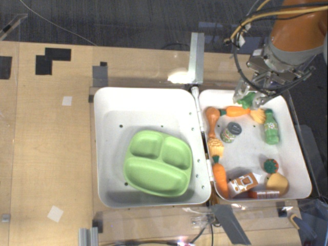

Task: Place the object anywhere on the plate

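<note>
My hand (252, 97) hangs over the right bin's (296, 137) far edge beside a smooth plastic carrot (237, 111); I cannot tell its grip. The glossy green plate (158, 162), rounded with three compartments, lies in the left bin (110, 137)

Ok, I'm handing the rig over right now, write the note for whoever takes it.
Gripper: over the far edge of the right bin, above the carrot; finger state unclear, nothing visibly held.
Green plate: in the left bin, nothing on it.
Right bin also holds a green bottle, small can, drumstick, a second carrot and a juice box.
Done: nothing placed.
Left: grasp one object, carry it across, set it on the plate.
</note>
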{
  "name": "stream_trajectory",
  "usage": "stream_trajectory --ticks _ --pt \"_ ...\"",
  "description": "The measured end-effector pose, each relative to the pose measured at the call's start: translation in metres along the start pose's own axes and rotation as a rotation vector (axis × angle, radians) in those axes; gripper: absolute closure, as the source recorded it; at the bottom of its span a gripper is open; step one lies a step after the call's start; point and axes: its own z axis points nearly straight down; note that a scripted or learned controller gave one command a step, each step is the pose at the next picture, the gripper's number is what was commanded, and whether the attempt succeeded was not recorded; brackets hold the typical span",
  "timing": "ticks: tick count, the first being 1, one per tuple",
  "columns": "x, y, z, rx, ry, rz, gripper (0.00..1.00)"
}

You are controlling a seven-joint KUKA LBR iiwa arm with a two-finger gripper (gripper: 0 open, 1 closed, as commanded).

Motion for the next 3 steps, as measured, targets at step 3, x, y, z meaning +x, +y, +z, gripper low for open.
stream_trajectory --ticks 3 --pt "0.113 0.032 0.135 -0.004 0.001 -0.422 1.0"
